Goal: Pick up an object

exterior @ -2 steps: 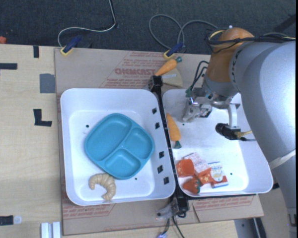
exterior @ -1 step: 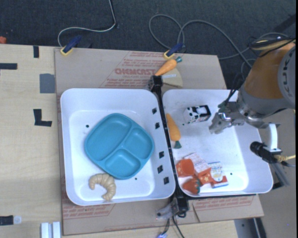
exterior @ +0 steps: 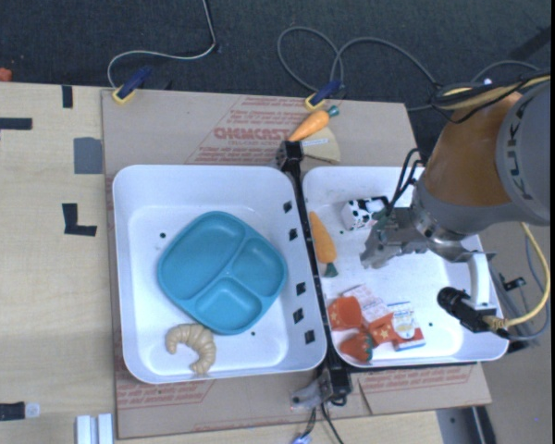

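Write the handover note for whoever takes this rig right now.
Gripper: low over the right bin, beside the black-and-white toy cow; whether the jaws are open or shut cannot be told, and nothing shows between them.
Right bin: cow, carrot by the divider, red and orange packets at the front.
Left bin: blue divided plate, croissant.
Done: nothing lifted.
Left: grasp and lift one object.

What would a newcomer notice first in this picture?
Probably the blue divided plate, which lies in the left bin with a croissant below it. Next comes the grey and orange arm over the right bin, its gripper near a small black-and-white toy.
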`<state>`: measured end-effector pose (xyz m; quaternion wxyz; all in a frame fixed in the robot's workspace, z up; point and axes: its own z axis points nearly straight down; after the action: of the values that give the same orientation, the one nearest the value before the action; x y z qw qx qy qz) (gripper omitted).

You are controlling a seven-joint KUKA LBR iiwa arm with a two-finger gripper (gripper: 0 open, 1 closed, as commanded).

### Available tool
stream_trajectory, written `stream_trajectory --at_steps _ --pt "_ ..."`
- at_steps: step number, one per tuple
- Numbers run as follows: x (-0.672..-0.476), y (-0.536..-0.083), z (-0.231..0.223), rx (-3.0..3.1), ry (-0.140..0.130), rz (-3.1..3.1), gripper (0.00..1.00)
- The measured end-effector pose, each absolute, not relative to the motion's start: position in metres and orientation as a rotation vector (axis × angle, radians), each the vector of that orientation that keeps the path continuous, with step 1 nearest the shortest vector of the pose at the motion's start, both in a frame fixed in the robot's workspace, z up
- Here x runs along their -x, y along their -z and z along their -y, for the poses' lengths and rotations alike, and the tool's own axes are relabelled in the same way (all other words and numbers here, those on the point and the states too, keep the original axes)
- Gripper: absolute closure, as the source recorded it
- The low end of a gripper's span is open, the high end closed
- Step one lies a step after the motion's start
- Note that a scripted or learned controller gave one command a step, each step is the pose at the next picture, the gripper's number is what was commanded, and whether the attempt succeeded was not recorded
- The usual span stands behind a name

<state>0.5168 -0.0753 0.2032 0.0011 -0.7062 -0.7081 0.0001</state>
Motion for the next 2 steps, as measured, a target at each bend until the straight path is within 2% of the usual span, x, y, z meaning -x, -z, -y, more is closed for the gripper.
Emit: stream_trajectory --at_steps 1,2 --pt "-0.5683 -0.202 0.0881 2.219 -0.001 2.223 1.0" --pt "-0.5682 -0.202 0.0882 2.219 -0.001 2.222 0.0"
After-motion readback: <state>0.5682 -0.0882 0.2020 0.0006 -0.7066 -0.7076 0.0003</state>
